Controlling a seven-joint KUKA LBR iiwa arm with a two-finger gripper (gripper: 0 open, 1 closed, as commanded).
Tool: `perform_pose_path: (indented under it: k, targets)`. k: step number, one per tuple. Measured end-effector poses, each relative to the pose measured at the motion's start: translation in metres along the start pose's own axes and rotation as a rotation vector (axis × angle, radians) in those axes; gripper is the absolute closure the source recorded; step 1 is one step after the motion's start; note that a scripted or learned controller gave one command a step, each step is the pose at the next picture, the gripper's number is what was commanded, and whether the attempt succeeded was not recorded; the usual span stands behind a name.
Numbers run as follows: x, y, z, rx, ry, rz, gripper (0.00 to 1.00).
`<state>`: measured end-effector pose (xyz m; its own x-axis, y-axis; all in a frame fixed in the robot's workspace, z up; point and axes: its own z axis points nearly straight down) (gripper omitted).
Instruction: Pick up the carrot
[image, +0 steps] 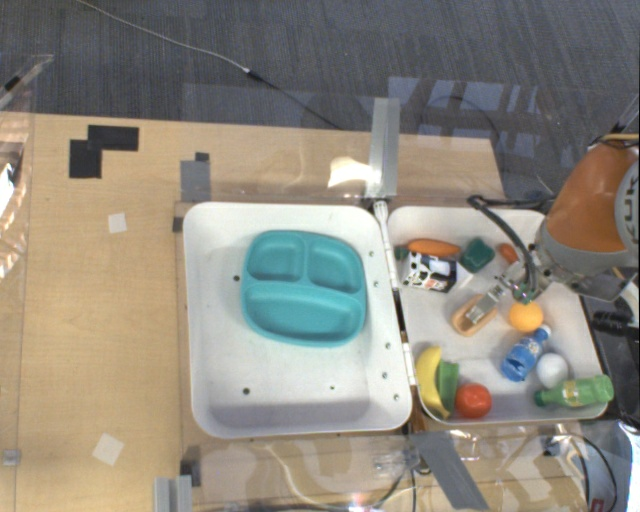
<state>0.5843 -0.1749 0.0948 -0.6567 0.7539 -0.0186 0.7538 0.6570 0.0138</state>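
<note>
Approach stage of the carrot pick: arm (600, 215) over the right bin (592, 330), carrot not yet reached.
Largest first: the left bin (215, 330) bears a teal divided plate (302, 286); the right bin bears the clutter. The carrot (434, 247) lies flat near the far left corner of the right bin, lengthwise across the view, just beside a black-and-white carton (430, 272) and near a green block (477, 254). The gripper (522, 288) hangs well apart from the carrot, just above an orange ball (526, 318) and near a tan brush-like tool (478, 311). A sound pick would likely shift the gripper left and farther back, turn the fingers across the carrot's narrow width, and descend clear of the carton. Whether the fingers stand apart or together cannot be told; nothing visible sits between them.
</note>
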Motion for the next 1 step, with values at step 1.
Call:
perform_pose_path:
  k: [1]
  targets:
    - [-0.0020,0.0036,-0.0137,-0.006,-0.008,-0.007,1.00]
